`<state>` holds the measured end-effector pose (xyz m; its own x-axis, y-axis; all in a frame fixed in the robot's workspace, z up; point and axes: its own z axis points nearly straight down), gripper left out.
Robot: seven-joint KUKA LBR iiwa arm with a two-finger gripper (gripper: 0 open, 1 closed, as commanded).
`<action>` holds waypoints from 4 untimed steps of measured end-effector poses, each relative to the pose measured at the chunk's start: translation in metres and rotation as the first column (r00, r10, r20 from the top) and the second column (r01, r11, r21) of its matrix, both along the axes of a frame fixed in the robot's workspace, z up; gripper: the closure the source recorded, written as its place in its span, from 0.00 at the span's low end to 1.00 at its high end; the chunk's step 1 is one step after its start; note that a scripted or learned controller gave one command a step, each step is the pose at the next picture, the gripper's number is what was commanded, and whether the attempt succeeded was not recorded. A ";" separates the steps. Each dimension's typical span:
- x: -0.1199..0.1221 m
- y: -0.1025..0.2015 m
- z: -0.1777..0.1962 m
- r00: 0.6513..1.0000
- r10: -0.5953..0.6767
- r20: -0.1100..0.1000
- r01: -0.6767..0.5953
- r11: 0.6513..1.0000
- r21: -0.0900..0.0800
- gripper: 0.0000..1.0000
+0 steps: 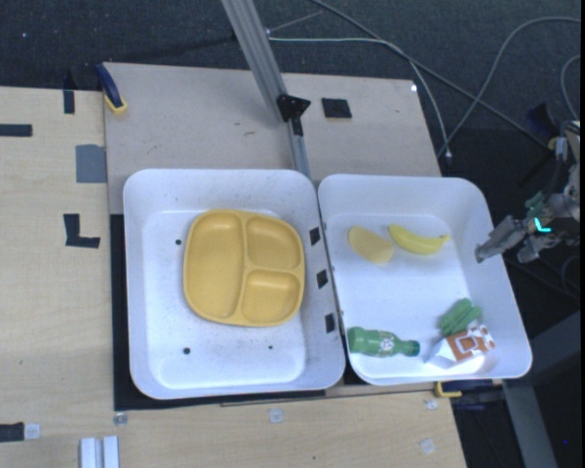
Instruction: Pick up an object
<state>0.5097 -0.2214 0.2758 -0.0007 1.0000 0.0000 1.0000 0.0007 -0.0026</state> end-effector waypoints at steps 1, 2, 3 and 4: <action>0.000 0.000 0.001 1.000 0.000 0.001 0.000 1.000 0.000 0.00; 0.001 -0.001 -0.043 1.000 0.000 -0.002 0.000 1.000 0.000 0.00; 0.006 -0.001 -0.089 1.000 0.000 -0.003 0.000 1.000 0.001 0.00; 0.004 0.005 -0.152 1.000 0.000 -0.005 0.000 1.000 0.002 0.00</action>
<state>0.5139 -0.2164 0.1235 -0.0008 1.0000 0.0022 1.0000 0.0008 -0.0076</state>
